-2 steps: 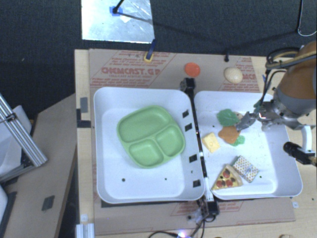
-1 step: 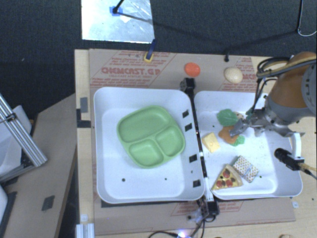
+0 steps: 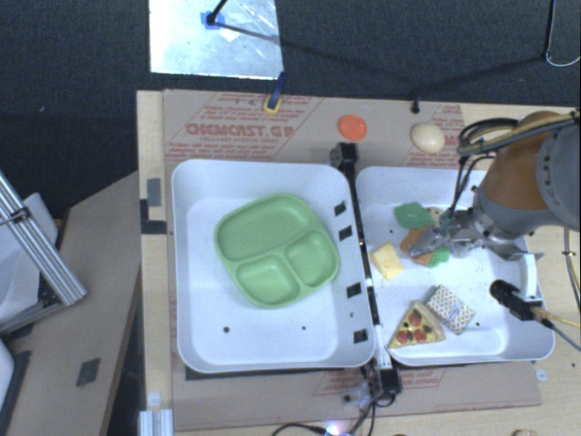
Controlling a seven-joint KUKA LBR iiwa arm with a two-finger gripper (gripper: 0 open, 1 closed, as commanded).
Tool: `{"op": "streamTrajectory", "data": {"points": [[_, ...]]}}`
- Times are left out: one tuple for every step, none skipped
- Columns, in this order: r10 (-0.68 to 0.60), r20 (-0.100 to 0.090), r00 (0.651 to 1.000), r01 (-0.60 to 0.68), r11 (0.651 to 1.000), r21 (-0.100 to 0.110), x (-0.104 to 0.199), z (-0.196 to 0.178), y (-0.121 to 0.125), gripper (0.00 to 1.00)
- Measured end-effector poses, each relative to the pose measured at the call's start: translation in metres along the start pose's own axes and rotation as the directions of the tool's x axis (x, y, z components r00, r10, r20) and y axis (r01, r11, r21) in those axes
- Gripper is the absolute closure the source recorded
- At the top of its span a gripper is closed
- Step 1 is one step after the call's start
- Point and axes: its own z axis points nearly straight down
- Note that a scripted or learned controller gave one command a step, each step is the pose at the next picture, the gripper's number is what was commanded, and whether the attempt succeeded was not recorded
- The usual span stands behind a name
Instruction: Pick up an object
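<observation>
Judging from above, I have the gripper [image 3: 434, 242] down in the right white bin [image 3: 495, 339] among a small cluster of orange and green toy pieces [image 3: 423, 241], grip state unclear to me, nothing visibly lifted yet.

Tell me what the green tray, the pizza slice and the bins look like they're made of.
Green tray: looks like moulded plastic, matte, one even colour with rounded compartment edges. Pizza slice: likely a plastic or rubber toy, flat bright colours; too small to tell which. Bins: smooth white plastic by the look, with soft rounded corners.
</observation>
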Motion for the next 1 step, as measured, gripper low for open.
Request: {"op": "streamTrajectory", "data": {"points": [[-0.002, 0.005, 1.0, 0.002, 1.0, -0.024, -0.0008, -0.0196, 0.007, 1.0]]}}
